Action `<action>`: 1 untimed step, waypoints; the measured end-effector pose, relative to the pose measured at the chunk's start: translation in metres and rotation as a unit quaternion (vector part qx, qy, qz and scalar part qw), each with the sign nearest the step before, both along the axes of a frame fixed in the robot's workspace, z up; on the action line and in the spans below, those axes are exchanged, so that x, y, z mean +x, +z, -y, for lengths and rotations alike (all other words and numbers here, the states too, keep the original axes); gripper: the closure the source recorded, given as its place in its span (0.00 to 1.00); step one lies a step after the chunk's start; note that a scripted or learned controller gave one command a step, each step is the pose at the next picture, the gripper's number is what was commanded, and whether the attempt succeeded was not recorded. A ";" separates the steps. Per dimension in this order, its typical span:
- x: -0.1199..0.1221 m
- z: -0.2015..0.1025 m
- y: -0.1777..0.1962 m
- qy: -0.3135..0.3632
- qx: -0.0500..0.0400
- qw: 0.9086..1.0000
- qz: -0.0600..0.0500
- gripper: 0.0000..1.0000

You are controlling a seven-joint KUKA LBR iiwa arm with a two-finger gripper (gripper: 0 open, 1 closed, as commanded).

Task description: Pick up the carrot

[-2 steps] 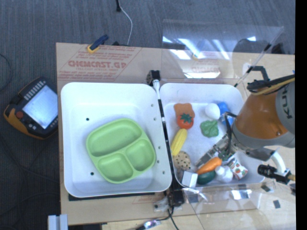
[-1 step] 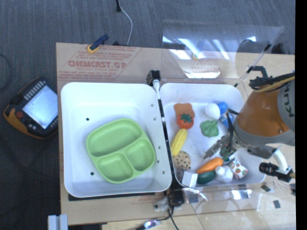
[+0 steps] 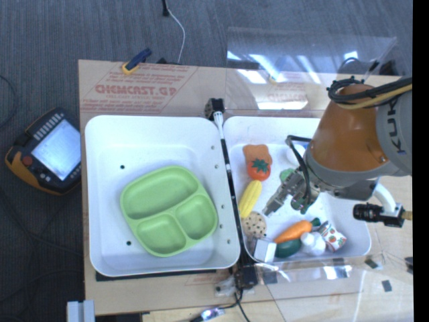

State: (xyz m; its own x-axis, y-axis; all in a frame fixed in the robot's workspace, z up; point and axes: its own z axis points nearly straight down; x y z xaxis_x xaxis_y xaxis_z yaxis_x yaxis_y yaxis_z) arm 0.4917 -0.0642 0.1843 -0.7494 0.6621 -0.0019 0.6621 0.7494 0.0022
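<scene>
The orange carrot (image 3: 293, 231) lies near the front of the right bin (image 3: 358, 247), slanting up to the right, with its green top beside a small white and red item (image 3: 330, 237). My gripper (image 3: 287, 205) hangs just above and behind the carrot, over the middle of the bin. Its fingers (image 3: 272, 206) are spread open and nothing sits between them. The orange arm body covers the bin's right rear part.
Also in the right bin are a red and orange toy fruit (image 3: 257, 161), a yellow corn cob (image 3: 250, 196), a speckled cookie (image 3: 254, 225), a dark green piece (image 3: 288, 248) and a white block (image 3: 265, 251). A green divided plate (image 3: 169, 210) lies in the left bin (image 3: 107, 139).
</scene>
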 end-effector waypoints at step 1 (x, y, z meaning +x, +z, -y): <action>-0.001 0.001 -0.001 -0.001 0.000 1.000 -0.002 0.00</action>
State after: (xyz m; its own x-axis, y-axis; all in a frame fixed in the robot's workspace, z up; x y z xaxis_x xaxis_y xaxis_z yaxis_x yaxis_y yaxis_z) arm 0.4908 -0.0652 0.1832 -0.7482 0.6635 0.0002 0.6635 0.7482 0.0000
